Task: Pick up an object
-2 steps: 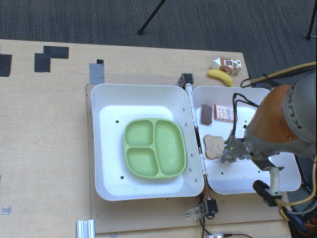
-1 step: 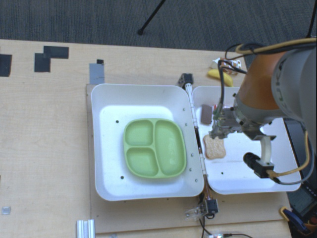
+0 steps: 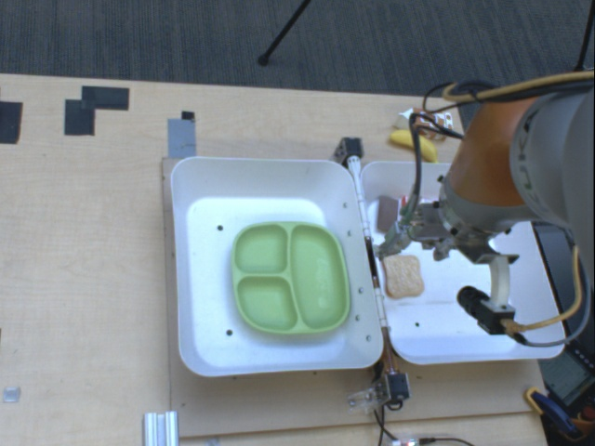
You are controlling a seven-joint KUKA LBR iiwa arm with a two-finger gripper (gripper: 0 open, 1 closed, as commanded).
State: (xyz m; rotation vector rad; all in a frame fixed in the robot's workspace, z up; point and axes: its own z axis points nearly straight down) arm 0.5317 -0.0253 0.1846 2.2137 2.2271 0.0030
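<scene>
Right bin (image 3: 521, 342): tan sponge (image 3: 403, 276) beside pincer (image 3: 398, 240), grip state indiscernible. Left bin (image 3: 200, 249): green plate (image 3: 290, 278).

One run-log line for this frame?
arm over right bin | gripper above sponge | green plate in left bin

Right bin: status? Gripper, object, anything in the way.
Gripper low in right bin, above sponge; grip unconfirmed. Green divided plate alone in left bin. Nothing crowding the sponge.
</scene>
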